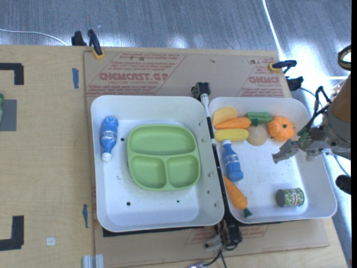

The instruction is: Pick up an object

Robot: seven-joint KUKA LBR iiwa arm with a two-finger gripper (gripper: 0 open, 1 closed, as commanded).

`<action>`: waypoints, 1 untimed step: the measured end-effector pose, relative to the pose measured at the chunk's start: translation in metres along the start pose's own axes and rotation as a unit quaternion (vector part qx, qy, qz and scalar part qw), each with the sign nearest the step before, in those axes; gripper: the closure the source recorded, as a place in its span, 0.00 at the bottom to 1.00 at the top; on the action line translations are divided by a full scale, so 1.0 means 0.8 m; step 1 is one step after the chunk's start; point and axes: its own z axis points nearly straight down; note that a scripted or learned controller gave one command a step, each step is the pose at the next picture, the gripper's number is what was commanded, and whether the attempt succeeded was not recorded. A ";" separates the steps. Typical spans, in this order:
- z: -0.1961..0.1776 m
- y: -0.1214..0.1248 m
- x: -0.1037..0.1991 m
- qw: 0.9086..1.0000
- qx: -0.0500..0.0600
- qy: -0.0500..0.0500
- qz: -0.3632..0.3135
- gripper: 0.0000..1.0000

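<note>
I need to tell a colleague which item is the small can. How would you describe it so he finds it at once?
Look at the right white bin, the one holding the toy food. Go to its near right corner, away from the cluster of vegetables at the far end. The small can lies there alone on its side, with a green label and pale metal ends.

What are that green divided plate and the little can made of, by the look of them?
The green plate looks like matte moulded plastic: one even colour, soft rounded dividers. The can seems metal or plastic with a printed green label; too small to tell which.
</note>
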 end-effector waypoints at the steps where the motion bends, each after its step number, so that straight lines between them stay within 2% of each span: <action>1: 0.029 0.098 -0.028 1.000 -0.001 -0.001 0.000 0.00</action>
